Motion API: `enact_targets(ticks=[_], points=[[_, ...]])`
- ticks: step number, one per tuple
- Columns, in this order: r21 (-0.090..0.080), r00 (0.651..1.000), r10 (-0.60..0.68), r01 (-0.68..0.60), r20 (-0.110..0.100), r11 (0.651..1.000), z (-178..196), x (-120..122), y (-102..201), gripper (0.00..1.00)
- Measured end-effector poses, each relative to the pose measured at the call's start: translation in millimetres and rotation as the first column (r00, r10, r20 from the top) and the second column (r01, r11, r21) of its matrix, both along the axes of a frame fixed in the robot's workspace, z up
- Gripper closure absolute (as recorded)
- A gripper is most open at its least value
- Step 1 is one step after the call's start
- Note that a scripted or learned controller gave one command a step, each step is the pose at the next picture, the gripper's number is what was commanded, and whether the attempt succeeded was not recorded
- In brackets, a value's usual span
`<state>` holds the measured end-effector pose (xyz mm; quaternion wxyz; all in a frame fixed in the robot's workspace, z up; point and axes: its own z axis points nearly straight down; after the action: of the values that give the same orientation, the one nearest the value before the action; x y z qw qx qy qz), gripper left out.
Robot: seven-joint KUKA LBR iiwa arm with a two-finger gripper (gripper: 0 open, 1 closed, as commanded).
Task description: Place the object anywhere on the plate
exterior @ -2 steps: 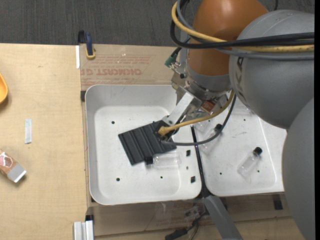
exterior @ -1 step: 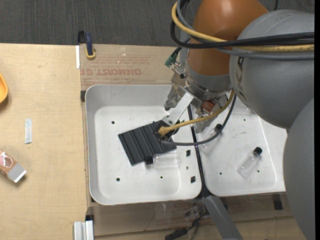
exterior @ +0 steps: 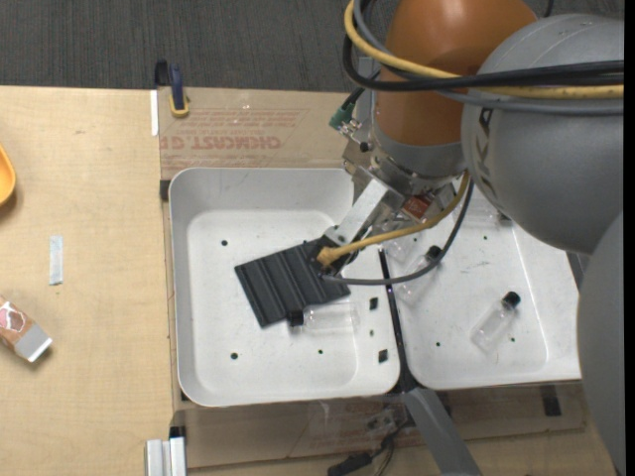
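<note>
ribbed black plate [exterior: 283, 286] | flat, askew, left bin [exterior: 198, 266] | clear black-capped vial [exterior: 493, 323] | lying, right bin [exterior: 541, 350]

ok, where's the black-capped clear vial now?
Camera view: the clear vial lies in the right bin, in its lower-middle part, well right of the black ribbed plate in the left bin.

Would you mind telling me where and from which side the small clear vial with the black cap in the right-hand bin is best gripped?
Probably around the middle of the clear body of the vial, from straight above, closing across its narrow width. It lies on its side, slanted, black cap toward the view's upper right, with bare bin floor on both sides.
</note>
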<state>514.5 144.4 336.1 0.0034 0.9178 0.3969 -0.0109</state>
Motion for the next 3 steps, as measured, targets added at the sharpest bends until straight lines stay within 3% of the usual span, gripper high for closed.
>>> enact_targets(ticks=[1, 2, 3], points=[[0.000, 1.000, -0.001, 0.001, 0.000, 1.000, -0.1, 0.0, -0.1, 0.00], [-0.005, 1.000, 0.001, -0.002, -0.006, 1.000, 6.9, 0.3, -0.8, 1.00], [-0.005, 1.000, 0.001, -0.001, -0.006, 1.000, 6.8, 0.3, -0.9, 0.00]])
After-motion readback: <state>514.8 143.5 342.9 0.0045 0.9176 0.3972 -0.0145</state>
